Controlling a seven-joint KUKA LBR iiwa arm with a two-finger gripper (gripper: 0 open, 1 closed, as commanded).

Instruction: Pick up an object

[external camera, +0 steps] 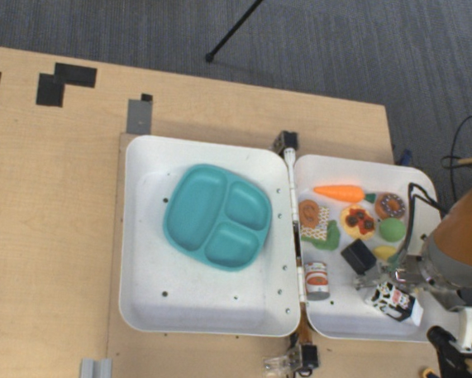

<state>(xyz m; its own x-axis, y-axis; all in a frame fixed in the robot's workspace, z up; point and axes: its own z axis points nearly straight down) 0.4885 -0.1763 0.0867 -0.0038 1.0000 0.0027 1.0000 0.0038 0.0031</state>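
At the lower right of the frame the claw [388,292] is seen low inside the right bin [347,326], hanging under the orange band of the arm [468,235]; whether it is open or closed cannot be told, since its tip is lost among cables and a black-and-white item. Just left of it a small can [317,281] with a red label is lying near the bin's left wall, and a black block [358,256] is found slightly above. Both are judged to be stiff and light; the can may roll and would best be taken across its round body, the block across its flat sides. Farther up, a biscuit-like toy [310,212], a round toy [359,222], a green ball [392,230] and a doughnut [390,206] are crowded together, so a clean hold there is thought to be harder. At the top a toy carrot [339,191] is lying apart, and could be gripped across its thick middle. In the left bin [144,242] a teal divided plate [217,215] is set, with the worktop [41,232] beyond.
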